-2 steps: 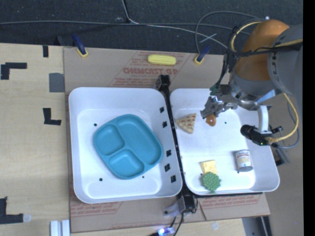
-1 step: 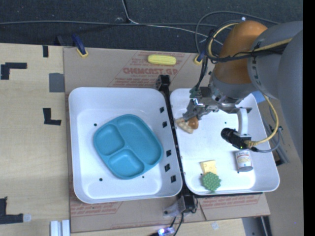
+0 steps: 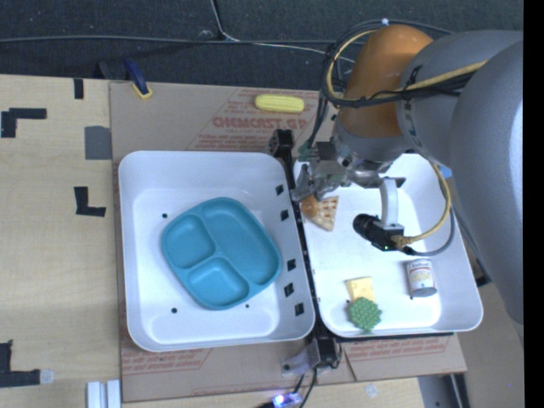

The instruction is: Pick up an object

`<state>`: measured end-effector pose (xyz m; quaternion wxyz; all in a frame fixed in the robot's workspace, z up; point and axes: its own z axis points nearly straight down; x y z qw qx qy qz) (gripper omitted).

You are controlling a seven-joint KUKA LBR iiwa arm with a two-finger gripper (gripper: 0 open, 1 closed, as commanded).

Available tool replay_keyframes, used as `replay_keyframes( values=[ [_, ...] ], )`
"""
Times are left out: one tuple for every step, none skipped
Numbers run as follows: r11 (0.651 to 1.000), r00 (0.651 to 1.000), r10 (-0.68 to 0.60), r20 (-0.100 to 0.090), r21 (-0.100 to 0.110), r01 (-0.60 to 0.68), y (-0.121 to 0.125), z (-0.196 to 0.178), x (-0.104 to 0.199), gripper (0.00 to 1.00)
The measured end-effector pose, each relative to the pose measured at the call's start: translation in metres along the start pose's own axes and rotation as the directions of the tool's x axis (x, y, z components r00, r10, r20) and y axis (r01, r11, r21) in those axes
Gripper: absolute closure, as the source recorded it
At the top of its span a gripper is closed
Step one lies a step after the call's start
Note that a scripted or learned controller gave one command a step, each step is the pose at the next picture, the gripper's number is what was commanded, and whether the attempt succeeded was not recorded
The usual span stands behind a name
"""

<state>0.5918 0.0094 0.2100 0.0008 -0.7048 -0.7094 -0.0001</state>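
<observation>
The gripper (image 3: 321,185) is lowered at the right bin's (image 3: 450,313) left wall, near its far corner, directly over a pizza slice (image 3: 321,211). Whether the jaws are wide or closed cannot be told. The approach step is judged in hand; a closing on the slice, then a lift, would be called for.

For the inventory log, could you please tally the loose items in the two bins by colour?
Blue: 1, divided plate
Tan: 1, pizza slice
Yellow: 1, block
Green: 1, broccoli piece
Grey: 1, small can
Total: 5
</observation>
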Motion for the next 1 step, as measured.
replay_keyframes(
  values=[
    [1.0,1.0,-0.001,0.0,-0.001,0.001,-0.0037,-0.0157,0.0531,1.0]
  ],
)
